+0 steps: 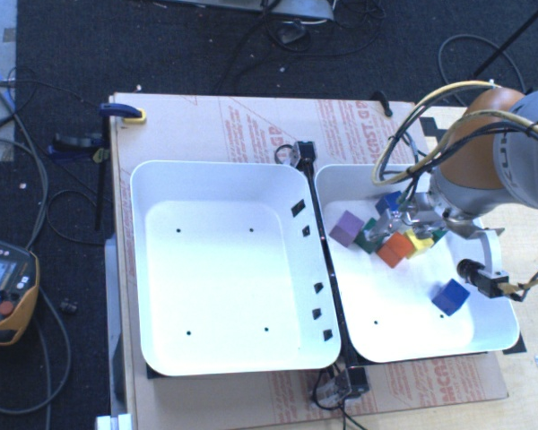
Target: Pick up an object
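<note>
In the right bin (412, 343) lie several small blocks. A purple block (346, 228) sits near the bin's left wall. Beside it a dark green piece (371, 236), an orange block (394, 250) and a yellow block (420, 240) are bunched together. A blue block (450, 296) lies apart, toward the front right. My gripper (401, 222) hangs low over the bunched blocks, right above the orange and yellow ones, and hides part of them. A small blue piece (390, 202) shows at its far side.
The left bin (148, 240) stands alongside, with a black divider (321, 258) between the two bins. Cables (430, 124) loop from the arm over the right bin's back edge. A handheld pendant (4, 289) lies at the far left, off the bench.
</note>
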Motion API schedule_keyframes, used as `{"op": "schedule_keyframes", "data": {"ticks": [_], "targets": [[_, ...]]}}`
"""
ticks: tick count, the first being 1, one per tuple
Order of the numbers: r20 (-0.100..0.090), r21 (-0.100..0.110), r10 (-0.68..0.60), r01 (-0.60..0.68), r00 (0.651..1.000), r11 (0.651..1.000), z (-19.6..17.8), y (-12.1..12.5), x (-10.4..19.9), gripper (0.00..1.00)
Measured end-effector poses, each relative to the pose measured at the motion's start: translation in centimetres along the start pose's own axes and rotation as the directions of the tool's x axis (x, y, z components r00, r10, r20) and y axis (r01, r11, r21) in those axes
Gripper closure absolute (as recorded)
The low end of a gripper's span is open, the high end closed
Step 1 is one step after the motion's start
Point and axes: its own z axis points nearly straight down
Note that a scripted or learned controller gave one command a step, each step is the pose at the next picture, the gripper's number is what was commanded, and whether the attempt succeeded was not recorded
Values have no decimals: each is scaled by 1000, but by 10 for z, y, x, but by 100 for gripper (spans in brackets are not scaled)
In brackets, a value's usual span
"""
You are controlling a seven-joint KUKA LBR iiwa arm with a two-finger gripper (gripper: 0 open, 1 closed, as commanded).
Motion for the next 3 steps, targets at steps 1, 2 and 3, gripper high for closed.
{"op": "schedule_keyframes", "data": {"ticks": [1,2,3], "targets": [[-2,5,99,-99,995,995,-78,26,17,0],[0,-1,50,-50,999,999,3,39,-29,0],[-3,12,51,-51,999,999,12,38,-32,0]]}}
